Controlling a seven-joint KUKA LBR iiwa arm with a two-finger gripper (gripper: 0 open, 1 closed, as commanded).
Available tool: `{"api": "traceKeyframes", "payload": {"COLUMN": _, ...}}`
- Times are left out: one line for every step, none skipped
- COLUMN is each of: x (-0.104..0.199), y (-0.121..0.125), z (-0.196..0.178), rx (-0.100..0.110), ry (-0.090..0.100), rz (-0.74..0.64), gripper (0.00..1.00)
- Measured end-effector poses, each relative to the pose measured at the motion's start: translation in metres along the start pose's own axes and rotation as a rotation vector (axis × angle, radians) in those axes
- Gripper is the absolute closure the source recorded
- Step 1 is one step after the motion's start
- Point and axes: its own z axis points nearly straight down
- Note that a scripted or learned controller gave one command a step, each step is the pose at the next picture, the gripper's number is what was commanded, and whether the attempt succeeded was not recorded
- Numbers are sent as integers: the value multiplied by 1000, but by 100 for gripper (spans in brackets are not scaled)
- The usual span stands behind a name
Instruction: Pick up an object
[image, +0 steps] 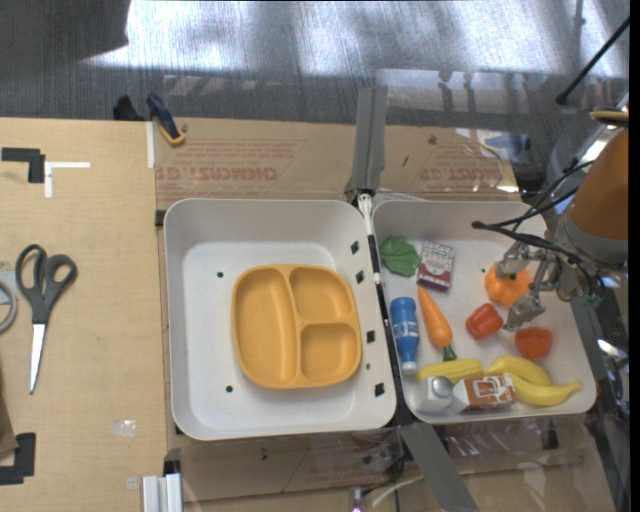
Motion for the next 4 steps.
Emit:
{"api": "traceKeyframes", "payload": {"x": 3, "y": 1, "z": 0, "rx": 0, "ry": -4, "rz": 25, "gripper": 0}}
{"api": "traceKeyframes", "payload": {"x": 1, "y": 1, "z": 0, "rx": 0, "ry": -1, "rz": 15, "gripper": 0}}
{"api": "traceKeyframes", "payload": {"x": 0, "y": 0, "z": 0, "rx": 0, "ry": 2, "rz": 10, "gripper": 0}}
{"api": "traceKeyframes", "payload": {"x": 0, "y": 1, "z": 0, "rx": -2, "ry": 2, "rz": 50, "gripper": 0}}
